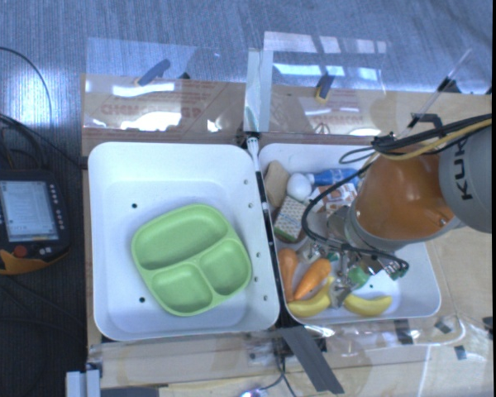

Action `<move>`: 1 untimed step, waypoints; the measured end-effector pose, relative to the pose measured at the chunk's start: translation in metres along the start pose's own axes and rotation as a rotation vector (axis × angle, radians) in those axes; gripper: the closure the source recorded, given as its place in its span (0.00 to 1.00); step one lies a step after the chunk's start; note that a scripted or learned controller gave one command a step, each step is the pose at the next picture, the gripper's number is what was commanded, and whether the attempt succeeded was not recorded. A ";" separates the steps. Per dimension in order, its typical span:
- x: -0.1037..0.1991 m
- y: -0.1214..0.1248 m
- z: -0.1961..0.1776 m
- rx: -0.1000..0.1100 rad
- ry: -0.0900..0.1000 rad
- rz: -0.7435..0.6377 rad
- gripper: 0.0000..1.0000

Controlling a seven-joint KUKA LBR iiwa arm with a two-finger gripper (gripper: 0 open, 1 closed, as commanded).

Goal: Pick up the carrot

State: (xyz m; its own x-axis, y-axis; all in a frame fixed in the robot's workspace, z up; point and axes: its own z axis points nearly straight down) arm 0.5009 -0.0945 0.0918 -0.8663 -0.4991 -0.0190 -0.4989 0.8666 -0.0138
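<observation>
The carrot (311, 278) is an orange, tapered piece lying at a slant near the front of the right bin (428, 298), its thin end pointing to the front left. My gripper (342, 273) hangs below the orange wrist band, low over the bin and just right of the carrot's thick end, touching or nearly touching it. The wrist and its cables hide the gripper's upper part. I see nothing lifted off the bin floor.
A second orange piece (288, 268) lies left of the carrot. Two yellow bananas (309, 307) (369, 305) lie along the front wall. A white ball (299, 186), a blue packet (334, 176) and a speckled block (289, 218) sit farther back. The left bin (116, 246) holds a green divided tray (192, 259).
</observation>
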 end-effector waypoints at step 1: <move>-0.001 0.000 -0.010 0.000 0.001 -0.001 1.00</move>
State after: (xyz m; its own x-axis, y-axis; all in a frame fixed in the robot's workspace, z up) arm 0.5016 -0.0937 0.1020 -0.8660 -0.4997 -0.0180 -0.4995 0.8662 -0.0143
